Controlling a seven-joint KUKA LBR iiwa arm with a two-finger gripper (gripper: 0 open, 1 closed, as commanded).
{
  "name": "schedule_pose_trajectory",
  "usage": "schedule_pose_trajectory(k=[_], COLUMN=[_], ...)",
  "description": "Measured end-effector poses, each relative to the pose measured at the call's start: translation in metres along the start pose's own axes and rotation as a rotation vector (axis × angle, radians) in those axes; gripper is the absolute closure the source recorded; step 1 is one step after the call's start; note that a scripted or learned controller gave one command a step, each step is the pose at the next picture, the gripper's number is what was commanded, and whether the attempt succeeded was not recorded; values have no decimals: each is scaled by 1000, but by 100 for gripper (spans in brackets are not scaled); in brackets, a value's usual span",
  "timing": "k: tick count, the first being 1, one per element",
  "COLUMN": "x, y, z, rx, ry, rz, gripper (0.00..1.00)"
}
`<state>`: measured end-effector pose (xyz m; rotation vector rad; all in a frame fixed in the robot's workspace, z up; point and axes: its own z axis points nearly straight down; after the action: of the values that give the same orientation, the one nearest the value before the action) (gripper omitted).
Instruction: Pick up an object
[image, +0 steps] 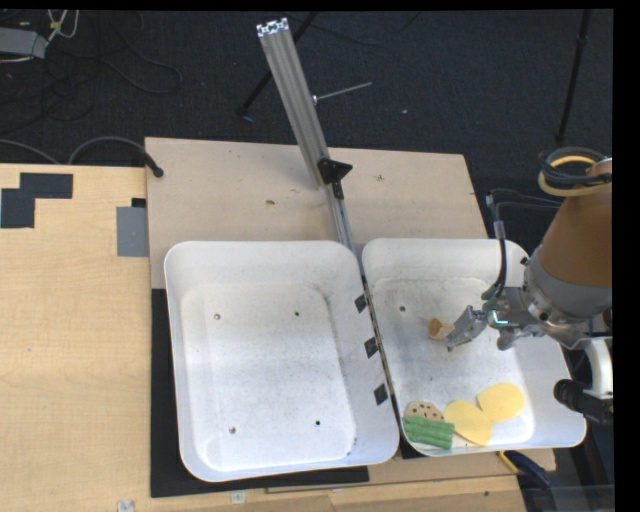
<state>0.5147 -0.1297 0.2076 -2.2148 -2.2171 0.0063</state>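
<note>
Camera view puts you above 2 white bins. In the right bin (400, 262) your gripper (484, 334) hangs low, jaws apart, nothing between them. A small tan piece (436, 327) lies just beside its left finger, not touching. Near the front rim sit 2 yellow discs (487, 410), a green block (430, 432) and a spotted cookie (424, 410). The left bin (200, 265) stands alongside.

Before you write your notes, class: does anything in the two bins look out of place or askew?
Nothing looks damaged or spilled. The yellow pieces, the green piece and a spotted brown piece crowd the right bin's near corner, while a small tan piece lies apart beside the end effector.
</note>
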Motion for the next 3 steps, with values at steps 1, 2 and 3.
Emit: schedule_pose_trajectory(k=[1,2,3], x=[-1,0,8], y=[1,1,7], z=[-2,41,96], rx=[-5,0,1], ry=[-1,0,0], rz=[4,2,3], gripper=[0,0,0])
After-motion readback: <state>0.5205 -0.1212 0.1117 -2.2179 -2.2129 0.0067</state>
